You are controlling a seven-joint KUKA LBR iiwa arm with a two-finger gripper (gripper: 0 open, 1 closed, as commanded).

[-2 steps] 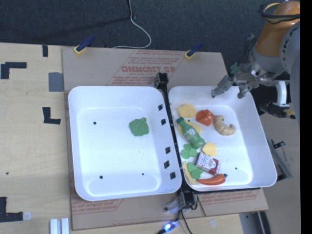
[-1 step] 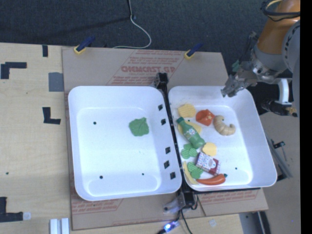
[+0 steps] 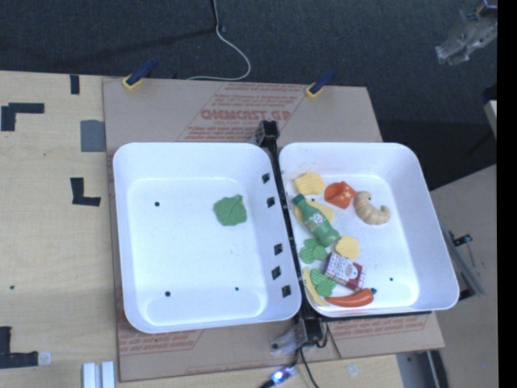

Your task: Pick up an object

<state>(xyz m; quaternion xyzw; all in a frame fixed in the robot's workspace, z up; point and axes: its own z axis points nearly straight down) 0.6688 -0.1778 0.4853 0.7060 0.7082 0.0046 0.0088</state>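
My gripper (image 3: 464, 42) hangs at the top right corner of the camera view, well above and beyond the right bin (image 3: 430, 217), far from every object. A flat green leaf-shaped piece (image 3: 231, 210) lies alone in the left bin (image 3: 123, 217). The right bin holds a cluster along its left side: a yellow piece (image 3: 308, 184), a red pepper (image 3: 339, 193), a tan croissant (image 3: 371, 208), a green bottle (image 3: 317, 223), a red and white packet (image 3: 345, 272) and a red chili (image 3: 352, 299).
Both bins sit on a brown cardboard sheet (image 3: 242, 111) held by yellow and blue clamps (image 3: 139, 73) at its far corners. A black divider strip (image 3: 276, 217) runs between the bins. A cable (image 3: 230, 43) trails across the dark floor behind.
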